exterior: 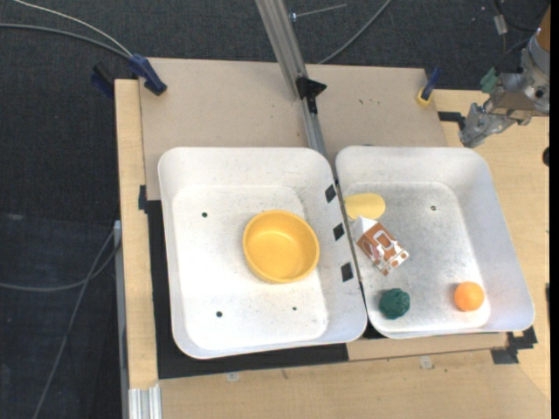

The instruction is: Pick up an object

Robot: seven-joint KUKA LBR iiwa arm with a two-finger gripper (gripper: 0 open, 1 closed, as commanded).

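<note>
With the tool (480, 127) parked outside the right bin (489, 190), finger state unclear, a descent could clip the rim or roll the orange ball (469, 296).

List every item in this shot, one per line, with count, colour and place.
bins: 2, white, side by side on the bench
bowl: 1, yellow, middle of the left bin
pale yellow object: 1, near the right bin's upper left
small carton: 1, orange and white, right bin, below the pale yellow object
green ball: 1, dark green, right bin's lower left
orange ball: 1, right bin's lower right
clamps: 2, blue, at the board's far corners
metal pole: 1, grey, above the bins
claw: 1, grey, beyond the right bin's far right corner
</note>
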